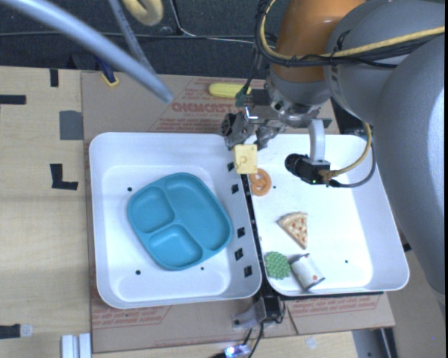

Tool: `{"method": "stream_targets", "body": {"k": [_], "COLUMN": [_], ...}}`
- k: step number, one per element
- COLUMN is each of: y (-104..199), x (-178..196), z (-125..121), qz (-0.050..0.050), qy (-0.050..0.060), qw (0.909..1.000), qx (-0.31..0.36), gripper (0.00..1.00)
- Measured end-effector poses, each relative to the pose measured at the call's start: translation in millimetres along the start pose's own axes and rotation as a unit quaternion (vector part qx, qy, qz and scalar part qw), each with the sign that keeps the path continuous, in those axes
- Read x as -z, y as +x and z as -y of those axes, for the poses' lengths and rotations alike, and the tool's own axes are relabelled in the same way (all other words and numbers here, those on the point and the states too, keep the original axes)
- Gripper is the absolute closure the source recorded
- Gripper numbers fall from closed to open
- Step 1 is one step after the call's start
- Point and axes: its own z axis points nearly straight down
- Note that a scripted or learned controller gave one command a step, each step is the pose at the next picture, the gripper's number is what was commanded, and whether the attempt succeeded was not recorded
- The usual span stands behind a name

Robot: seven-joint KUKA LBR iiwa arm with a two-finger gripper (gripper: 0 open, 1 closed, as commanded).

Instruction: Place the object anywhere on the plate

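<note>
Near the upper middle of the frame, the pincer (246, 139) grasps a small pale yellow cheese-like square block (246, 158), which hangs over the seam between the two shallow white bins. The blue compartmented plastic plate (179, 220) lies in the left bin (104, 200). In the right bin (373, 237) rest an orange ring-shaped pretzel (260, 183), a pizza slice (294, 228), a green leafy piece (277, 265) and a small white-and-grey can (307, 271).

A brown cardboard-topped bench (194, 107) bears two white bins (104, 200) touching side by side.
</note>
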Motion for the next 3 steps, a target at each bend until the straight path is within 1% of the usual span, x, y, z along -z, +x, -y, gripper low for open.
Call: {"method": "stream_targets", "body": {"k": [1,2,3], "y": [56.2,97.8,95.7], "x": [-7.2,-30.8,-29.1], "z": [-19.3,-31.9,-31.9], "qz": [0.000,0.001,0.001], "qy": [0.000,0.001,0.001], "qw": [1.0000,1.0000,1.0000], "qx": [0.000,-0.001,-0.002], "gripper": [1.00,1.00,0.00]}}
